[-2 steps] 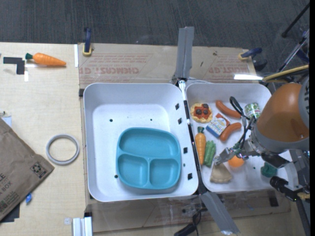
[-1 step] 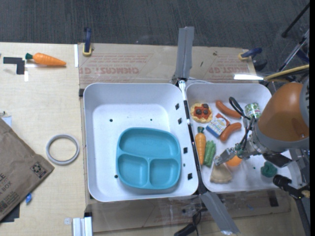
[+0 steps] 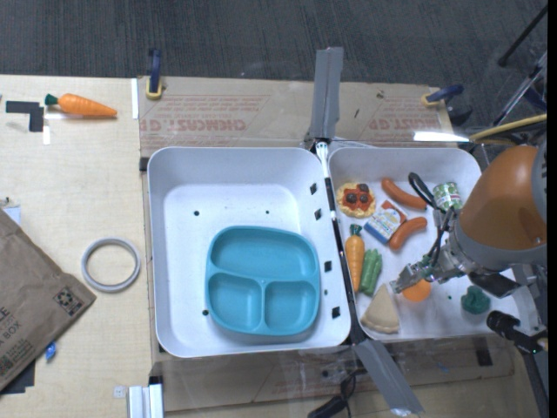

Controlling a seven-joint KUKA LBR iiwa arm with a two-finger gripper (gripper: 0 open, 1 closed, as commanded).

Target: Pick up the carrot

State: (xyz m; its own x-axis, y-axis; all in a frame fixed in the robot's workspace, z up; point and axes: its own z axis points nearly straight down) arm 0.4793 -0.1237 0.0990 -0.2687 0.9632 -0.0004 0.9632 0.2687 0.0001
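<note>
An orange carrot (image 3: 354,258) with a green top lies along the left wall of the right bin (image 3: 452,329), next to a green vegetable (image 3: 372,271). My gripper (image 3: 414,279) hangs low in the same bin, roughly 70 pixels right of the carrot and apart from it. It sits just above a small round orange piece (image 3: 419,292). The arm's orange-banded wrist (image 3: 509,207) covers the right side of the bin. A second carrot (image 3: 83,105) lies on the bench at the far left, outside both bins.
The right bin also holds a pizza slice (image 3: 356,198), two sausages (image 3: 403,192), a small box (image 3: 381,225), a bread wedge (image 3: 381,312), a green can (image 3: 446,195) and a teal toy (image 3: 475,300). A blue divided plate (image 3: 261,281) lies in the left bin. A tape ring (image 3: 110,263) rests on the bench.
</note>
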